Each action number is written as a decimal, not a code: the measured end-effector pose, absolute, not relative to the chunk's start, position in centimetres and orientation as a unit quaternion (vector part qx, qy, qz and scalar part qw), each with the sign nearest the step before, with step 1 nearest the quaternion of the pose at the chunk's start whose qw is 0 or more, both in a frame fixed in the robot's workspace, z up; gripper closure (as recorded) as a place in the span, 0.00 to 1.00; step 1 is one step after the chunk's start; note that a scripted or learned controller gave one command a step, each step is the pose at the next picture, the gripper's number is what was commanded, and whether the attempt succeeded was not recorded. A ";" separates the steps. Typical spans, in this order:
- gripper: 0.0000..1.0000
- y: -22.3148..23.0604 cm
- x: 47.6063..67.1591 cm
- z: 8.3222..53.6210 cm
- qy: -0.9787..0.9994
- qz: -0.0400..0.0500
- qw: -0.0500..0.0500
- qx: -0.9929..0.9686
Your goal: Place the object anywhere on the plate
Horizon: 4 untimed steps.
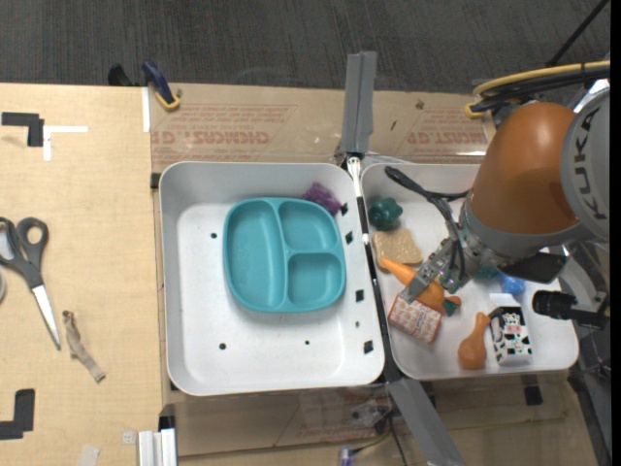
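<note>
Plate [285, 255], teal, centre frame; arm [543, 178] at right reads "KUKA"; claw [434, 282] state cannot be told; cardboard [233, 124] lettering reversed.

Teal three-compartment plate [285, 254] flat in left bin; orange carrot-shaped toy [419, 282] among right bin's clutter.

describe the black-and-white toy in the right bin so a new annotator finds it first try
Start at the right bin, the one the arm reaches over, and go to its front corner farthest from the teal plate. The cow-patterned toy sits there, right beside an orange pear-shaped piece. It is blocky and white with black patches, unlike anything else in that bin.
</note>
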<state>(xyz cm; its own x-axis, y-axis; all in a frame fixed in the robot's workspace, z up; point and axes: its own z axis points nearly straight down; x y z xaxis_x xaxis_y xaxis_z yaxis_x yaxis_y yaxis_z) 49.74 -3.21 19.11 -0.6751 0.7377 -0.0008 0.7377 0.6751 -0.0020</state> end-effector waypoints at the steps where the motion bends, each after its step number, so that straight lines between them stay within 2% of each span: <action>1: 0.00 -3.2 49.7 19.1 -0.915 0.001 0.000 -0.403; 2: 0.00 -0.7 47.7 19.1 -0.834 0.001 0.001 -0.552; 3: 0.00 -7.8 50.0 26.8 -0.792 0.001 0.000 -0.610; 4: 1.00 -7.8 50.1 27.6 -0.793 0.003 0.000 -0.609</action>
<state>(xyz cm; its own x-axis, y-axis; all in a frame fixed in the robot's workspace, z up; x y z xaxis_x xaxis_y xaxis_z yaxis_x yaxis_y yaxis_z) 50.08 -7.76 27.57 -0.2584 0.9660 -0.0031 0.9660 0.2584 -0.0052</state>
